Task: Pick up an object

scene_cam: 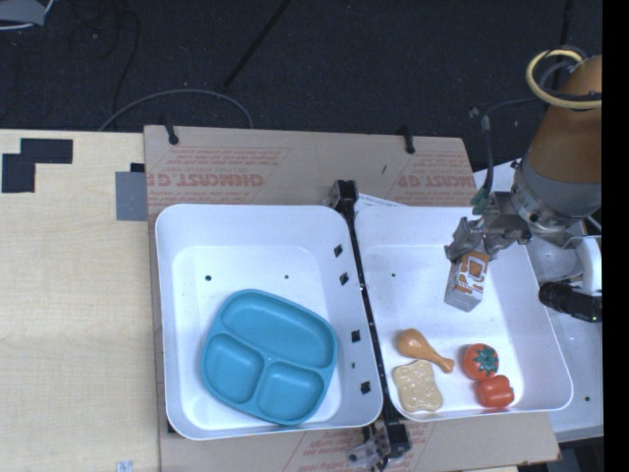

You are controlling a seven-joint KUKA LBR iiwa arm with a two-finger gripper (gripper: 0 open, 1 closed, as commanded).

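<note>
While the small juice carton [468,280] hangs tilted above the right bin [550,396], its top end sits up in the pincer [470,245], whose fingers look closed on it — so the grip seems to be on one end only, with most of the carton dangling below. That is the weak spot: a hold so near the top could let the carton swing or slip out, most likely if the arm jerks or turns quickly. If it fell, it would probably land on the bin floor, perhaps near the toy drumstick [425,348], the cracker [418,385] or the two red toy fruits, the tomato [481,360] and the one just below it [494,392]. The left bin [177,234] holds a blue divided plate [268,355], well apart. Both bins rest on cardboard [295,170] on the worktop [69,293].
</note>
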